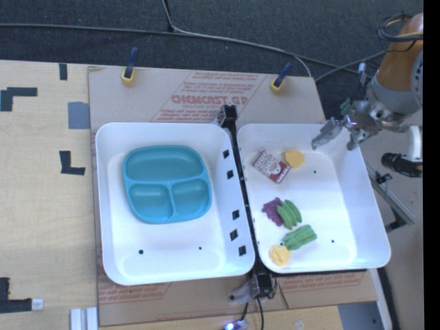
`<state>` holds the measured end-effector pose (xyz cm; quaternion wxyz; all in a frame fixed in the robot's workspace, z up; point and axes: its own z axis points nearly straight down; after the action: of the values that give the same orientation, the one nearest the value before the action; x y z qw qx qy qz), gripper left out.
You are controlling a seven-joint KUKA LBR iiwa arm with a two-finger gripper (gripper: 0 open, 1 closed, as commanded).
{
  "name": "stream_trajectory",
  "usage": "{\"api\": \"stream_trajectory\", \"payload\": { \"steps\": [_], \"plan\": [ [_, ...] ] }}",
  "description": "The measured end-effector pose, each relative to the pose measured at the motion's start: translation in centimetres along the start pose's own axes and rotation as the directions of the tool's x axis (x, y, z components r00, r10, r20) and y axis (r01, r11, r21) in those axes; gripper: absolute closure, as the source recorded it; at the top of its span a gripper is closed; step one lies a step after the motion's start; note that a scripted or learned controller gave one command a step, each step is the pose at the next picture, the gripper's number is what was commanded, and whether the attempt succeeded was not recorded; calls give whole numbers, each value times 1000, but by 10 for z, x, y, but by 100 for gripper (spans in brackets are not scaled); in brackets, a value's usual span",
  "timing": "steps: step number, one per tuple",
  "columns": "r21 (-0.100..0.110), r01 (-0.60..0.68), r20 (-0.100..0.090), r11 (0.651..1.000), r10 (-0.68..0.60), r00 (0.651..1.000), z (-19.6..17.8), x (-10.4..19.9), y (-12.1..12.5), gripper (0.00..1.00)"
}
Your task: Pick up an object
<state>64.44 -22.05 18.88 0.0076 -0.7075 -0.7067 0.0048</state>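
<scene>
The right bin (344, 198) holds several small items: a red and white packet (269, 166), a yellow piece (294, 159), a purple grape bunch (273, 211), a green vegetable (289, 213), a second green piece (300, 238) and a yellow piece (280, 254) near the front. My gripper (338, 135) hovers over the bin's far right corner, open, its two fingers spread with nothing between them. It sits to the right of the yellow piece and the packet, apart from both.
The left bin (113, 184) holds a blue divided plate (167, 183). A black divider strip (237, 184) runs between the bins. Two clamps (128, 69) (280, 79) pin the cardboard sheet at the back. A black cable (206, 33) crosses the dark floor behind.
</scene>
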Motion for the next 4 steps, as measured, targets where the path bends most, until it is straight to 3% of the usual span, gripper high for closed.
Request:
{"api": "stream_trajectory", "payload": {
  "steps": [1, 2, 3, 4],
  "plan": [
    [-11, 3, 3, 1000, -3, 1000, -7, 0, 3, 0],
    [-6, 4, 1, 1000, -4, 1000, 52, 6, 11, 0],
    [-16, 5, 4, 1000, -5, 1000, 104, 7, 14, 0],
    [-15, 8, 8, 1000, -8, 1000, 97, 6, 14, 100]
  ]
}}
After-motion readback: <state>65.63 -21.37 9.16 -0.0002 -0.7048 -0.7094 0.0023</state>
